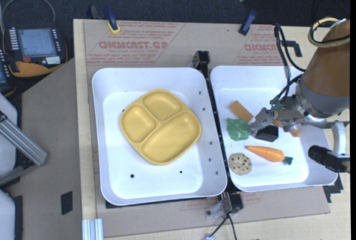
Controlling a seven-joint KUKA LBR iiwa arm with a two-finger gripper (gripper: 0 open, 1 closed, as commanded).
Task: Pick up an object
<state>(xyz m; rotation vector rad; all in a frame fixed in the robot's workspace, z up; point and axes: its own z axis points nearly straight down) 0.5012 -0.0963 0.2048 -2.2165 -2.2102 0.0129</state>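
Observation:
The right bin (311, 175) holds several small objects. A green leafy piece (238, 129) lies near its left wall, with a brown rectangular block (241, 110) just behind it. A carrot (267, 153) with a dark green stem lies toward the front. A round speckled cookie (240, 163) sits at the front left. My gripper (263, 125) hangs low over the middle of this bin, right beside the green piece and just behind the carrot. Nothing visibly sits in its grasp. The arm hides a small orange bit (295, 133) in part.
A yellow three-compartment plate (161, 125) lies in the middle of the left bin (111, 94). The arm's grey and orange body (328, 78) covers the right bin's far right side. Clamps (201, 59) sit between the bins at the back.

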